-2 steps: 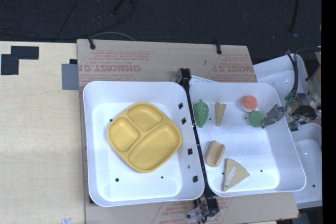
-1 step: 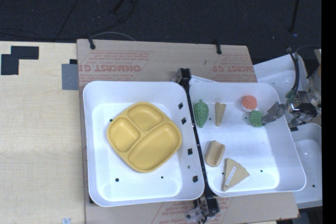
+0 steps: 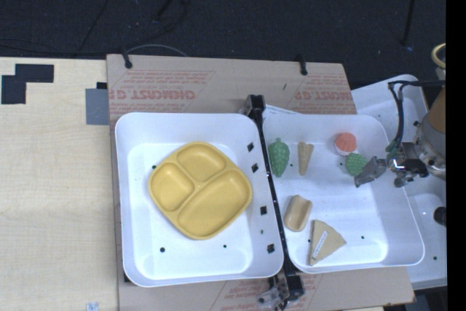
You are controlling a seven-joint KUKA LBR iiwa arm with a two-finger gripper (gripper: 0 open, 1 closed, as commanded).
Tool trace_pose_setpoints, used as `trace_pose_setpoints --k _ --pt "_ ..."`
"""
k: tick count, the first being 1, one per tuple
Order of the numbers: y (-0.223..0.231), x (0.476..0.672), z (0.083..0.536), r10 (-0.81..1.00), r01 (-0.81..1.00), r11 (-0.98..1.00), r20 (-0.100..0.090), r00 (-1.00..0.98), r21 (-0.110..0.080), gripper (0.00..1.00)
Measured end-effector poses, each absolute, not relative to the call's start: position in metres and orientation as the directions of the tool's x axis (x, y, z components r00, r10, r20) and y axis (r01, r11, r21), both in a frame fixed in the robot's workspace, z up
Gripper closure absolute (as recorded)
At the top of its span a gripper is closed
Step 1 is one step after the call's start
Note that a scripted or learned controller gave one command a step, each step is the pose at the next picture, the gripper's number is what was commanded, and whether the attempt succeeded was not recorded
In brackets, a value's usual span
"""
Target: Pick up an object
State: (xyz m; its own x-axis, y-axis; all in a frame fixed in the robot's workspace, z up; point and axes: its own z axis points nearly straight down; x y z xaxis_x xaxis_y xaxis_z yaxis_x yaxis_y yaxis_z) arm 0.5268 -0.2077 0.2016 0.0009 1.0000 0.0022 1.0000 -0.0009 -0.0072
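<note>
Yellow plastic, a sectioned plate [image 3: 201,189] lies tilted in the middle of the left bin [image 3: 138,258]. Near the right bin's [image 3: 368,255] far right corner sits a small green leafy toy [image 3: 355,163], just below a round orange-pink piece [image 3: 345,142]. At that bin's right edge the gripper [image 3: 370,170] sits beside the green toy; whether it is open or closed, I cannot tell. Along the divider lie a green strawberry-like piece [image 3: 278,157], a tan cone [image 3: 305,156], a beige lump [image 3: 297,213] and a tan wedge [image 3: 324,241].
</note>
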Motion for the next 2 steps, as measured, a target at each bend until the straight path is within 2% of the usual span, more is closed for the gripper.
trace_pose_setpoints --k 2 --pt "-0.2 0.519 0.091 1.0 1.0 0.0 0.004 0.0 -0.009 0.0"
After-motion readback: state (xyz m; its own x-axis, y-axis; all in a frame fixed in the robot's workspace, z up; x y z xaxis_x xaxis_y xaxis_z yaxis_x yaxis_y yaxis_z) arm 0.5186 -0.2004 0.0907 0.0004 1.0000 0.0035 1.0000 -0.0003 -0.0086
